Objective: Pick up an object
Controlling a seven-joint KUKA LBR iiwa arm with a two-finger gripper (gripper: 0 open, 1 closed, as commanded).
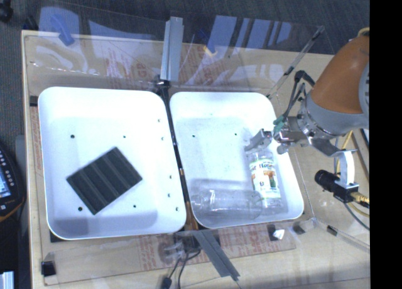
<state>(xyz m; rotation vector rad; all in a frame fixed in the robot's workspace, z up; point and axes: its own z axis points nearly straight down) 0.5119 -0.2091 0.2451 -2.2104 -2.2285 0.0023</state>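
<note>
My gripper (pixel 260 139) hangs over the right side of the right bin (pixel 207 115), at the cap end of a small clear bottle with a white, green and orange label (pixel 267 179). That bottle lies along the bin's right wall. Whether the gripper touches it is unclear. A crumpled clear plastic bottle (pixel 226 198) lies on its side along the same bin's front wall, next to the labelled one. A black ribbed rectangular pad (pixel 103 179) lies flat and skewed in the left bin (pixel 94 98).
The orange and grey arm (pixel 339 90) comes in over the right bin's right rim. A metal post (pixel 171 49) stands behind the gap between the bins, with a clear panel behind. Cables and a black fitting (pixel 336 183) sit right of the bins.
</note>
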